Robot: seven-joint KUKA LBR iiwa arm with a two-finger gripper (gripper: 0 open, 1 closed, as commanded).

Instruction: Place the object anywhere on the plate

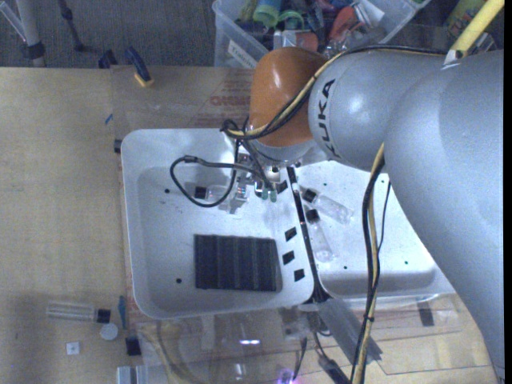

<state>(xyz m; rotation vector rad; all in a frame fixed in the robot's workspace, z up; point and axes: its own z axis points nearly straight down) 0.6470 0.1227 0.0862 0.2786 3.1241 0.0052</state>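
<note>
A dark, ridged rectangular plate (238,262) lies flat in the front part of the left bin (152,238). My gripper (258,184) hangs over the back right of that bin, beyond the plate's far edge and close to the divider between the bins. The wrist with its orange band (280,94) covers it from above. A small dark and white piece (200,192) lies on the bin floor to the gripper's left, inside a loop of black cable (186,166). Nothing can be seen in the gripper's hold.
The right bin (400,270) holds a clear plastic item (332,211) and a smaller clear piece (322,254). The grey arm covers most of the right side. A crate of toys (320,6) stands behind the bins. Small loose parts (100,318) lie on the bench at front left.
</note>
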